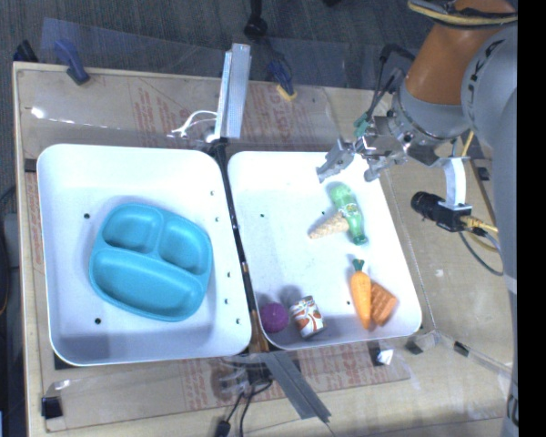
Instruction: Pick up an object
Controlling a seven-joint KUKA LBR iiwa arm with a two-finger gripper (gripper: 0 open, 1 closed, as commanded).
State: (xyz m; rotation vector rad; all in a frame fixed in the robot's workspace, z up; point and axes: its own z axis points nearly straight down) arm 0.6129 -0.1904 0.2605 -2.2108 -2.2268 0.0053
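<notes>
My pincer (357, 158) hangs spread and empty above the right white bin's (273, 244) far edge, just beyond the green plastic bottle (348, 209) lying inside; nothing is lifted yet, the whole grasp remains

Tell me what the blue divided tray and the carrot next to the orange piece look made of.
The blue divided tray looks like moulded plastic: uniform colour, rounded compartments, soft sheen. The carrot appears to be a toy, probably plastic or rubber, given its smooth, even orange body and green top; the view can't settle which.
</notes>
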